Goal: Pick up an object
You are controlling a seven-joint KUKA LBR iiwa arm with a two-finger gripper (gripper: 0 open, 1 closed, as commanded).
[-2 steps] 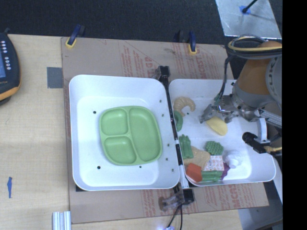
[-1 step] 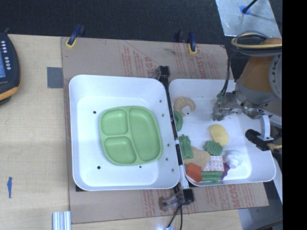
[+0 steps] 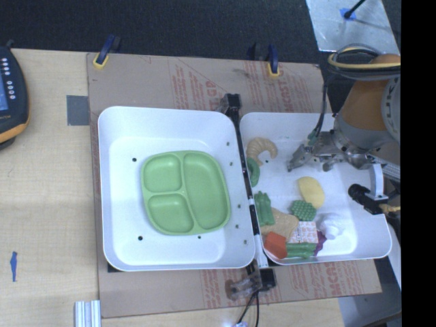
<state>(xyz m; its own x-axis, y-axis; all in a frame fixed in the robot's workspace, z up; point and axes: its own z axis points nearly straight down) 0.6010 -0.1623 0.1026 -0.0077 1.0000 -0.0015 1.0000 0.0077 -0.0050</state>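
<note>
A: Near edge first. Right bin, front wall: a red block with a green bar just beside it, both against the rim. Behind them a pale printed packet and a tan wedge. A small white-and-purple piece sits to their right.

B: Left bin?

A: One item: a light green divided plate, three compartments, lying flat near the middle. Nothing in its compartments.

B: Mid-depth in the right bin?

A: A dark green textured block, touching or nearly touching a yellow lemon-like object just behind it. Against the left wall, a green and tan piece; another green item sits further back along the same wall.

B: Far end?

A: A tan curved croissant-like object, near the back left corner of the right bin.

B: Pincer state?

A: It sits over the back of the right bin, behind the lemon and to the right of the croissant, apart from both. Fingers spread apart, nothing between them. Arm's orange band shows at the right.

B: Tabletop?

A: Cardboard sheet under both bins, held by blue-and-yellow clips at the far edge. A handheld controller lies at far left.
</note>
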